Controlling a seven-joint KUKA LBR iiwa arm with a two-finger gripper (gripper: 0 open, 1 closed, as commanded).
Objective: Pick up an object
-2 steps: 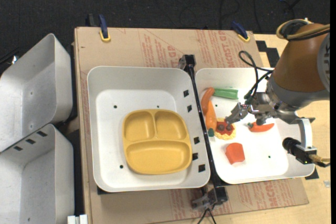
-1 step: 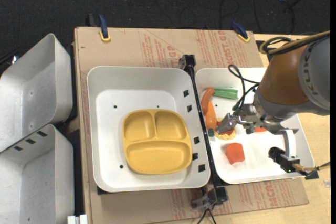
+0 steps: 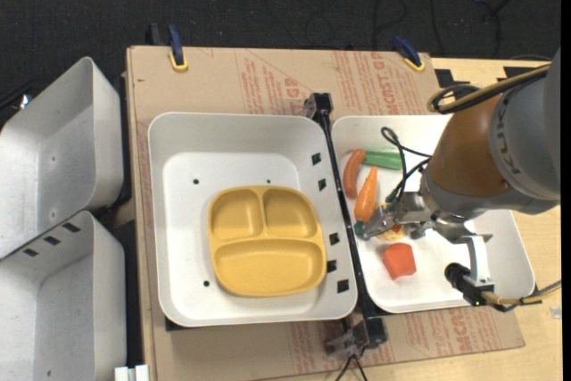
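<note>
Gripper (image 3: 393,223) low over the left part of the right bin (image 3: 508,281), beside the divider between the two bins; fingers buried in a dark cluster of metal and cabling, so whether open or closed cannot be told, and nothing seen clearly between them. Just left of and touching the gripper cluster: an orange carrot-shaped piece (image 3: 367,193), tapered, lying roughly lengthwise along the bin's left wall. Beside it, nearer the divider: a slimmer red-orange elongated piece (image 3: 353,169), tilted slightly. At the far end of these: a green bar-shaped piece (image 3: 384,160), lying crosswise. Just below the gripper, apart from the other pieces: a short red-orange block (image 3: 400,260), resting on the bin floor. Possibly a small yellowish item under the gripper tip, too obscured to identify. Above and to the right: the arm's orange band (image 3: 473,152) and grey body (image 3: 535,138), entering from the right and covering much of the right bin. In the left bin (image 3: 178,156): a yellow compartment tray (image 3: 266,240) with three sections, set flat near the centre, well apart from the gripper. Both bins on a brown cardboard-covered bench (image 3: 268,80).
</note>
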